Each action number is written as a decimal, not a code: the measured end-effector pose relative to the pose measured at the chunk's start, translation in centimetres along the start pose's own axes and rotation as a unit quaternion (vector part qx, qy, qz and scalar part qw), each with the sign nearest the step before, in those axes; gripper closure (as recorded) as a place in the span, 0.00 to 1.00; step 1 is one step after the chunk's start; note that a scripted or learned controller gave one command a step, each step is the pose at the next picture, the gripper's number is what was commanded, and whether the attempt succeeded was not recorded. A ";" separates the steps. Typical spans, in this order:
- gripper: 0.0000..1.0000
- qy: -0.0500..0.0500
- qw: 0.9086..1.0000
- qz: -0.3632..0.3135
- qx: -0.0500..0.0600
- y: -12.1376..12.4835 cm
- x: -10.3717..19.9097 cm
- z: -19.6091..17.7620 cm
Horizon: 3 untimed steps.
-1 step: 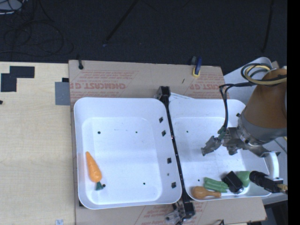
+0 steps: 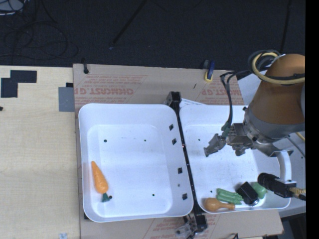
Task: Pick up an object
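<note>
gripper (image 2: 214, 147) above bare floor of right bin (image 2: 199, 121), open/closed cannot tell | carrot (image 2: 98, 177) in left bin (image 2: 124, 113), front-left | green toy (image 2: 229, 196) touching orange toy (image 2: 218, 204), right bin front edge, apart from gripper

Right bin's (image 2: 209, 128) far right side hidden beneath the grey and orange arm (image 2: 279, 98), green objects (image 2: 228, 196) at its near edge partly covered by a small black thing (image 2: 247, 193), gripper (image 2: 213, 148) blurred, its detail unclear.
</note>
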State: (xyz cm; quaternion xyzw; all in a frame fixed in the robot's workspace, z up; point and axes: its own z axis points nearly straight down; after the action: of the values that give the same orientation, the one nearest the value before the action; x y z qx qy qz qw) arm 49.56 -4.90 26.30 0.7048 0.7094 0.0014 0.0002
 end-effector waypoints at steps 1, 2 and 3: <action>0.00 0.000 1.000 -0.001 0.001 7.6 7.5 2.1; 0.00 0.000 1.000 -0.001 0.002 14.5 16.9 5.6; 0.00 -0.001 1.000 0.001 0.004 14.7 21.5 18.4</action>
State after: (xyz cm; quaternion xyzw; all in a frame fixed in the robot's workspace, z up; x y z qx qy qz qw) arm 64.18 16.68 8.00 0.7058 0.7084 -0.0025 -0.0019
